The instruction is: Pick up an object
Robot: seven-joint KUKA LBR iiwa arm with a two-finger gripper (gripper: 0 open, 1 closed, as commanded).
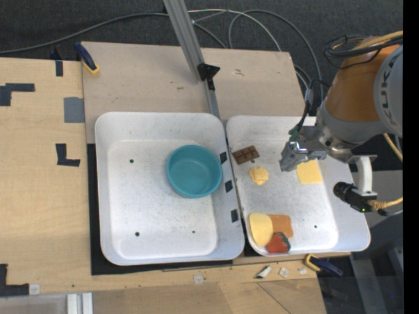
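Gripper (292, 157) down in the right bin (340, 241)
Sits just left of the yellow slice (309, 172), which runs roughly top-to-bottom; can't tell how the jaws stand.

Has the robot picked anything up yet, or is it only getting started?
Nothing looks done yet. The blue bowl sits in the left bin. The brown block, small yellow piece, yellow square and yellow, orange and red pile all lie in the right bin. The gripper hangs low beside the yellow square. Grabbing and lifting are left.
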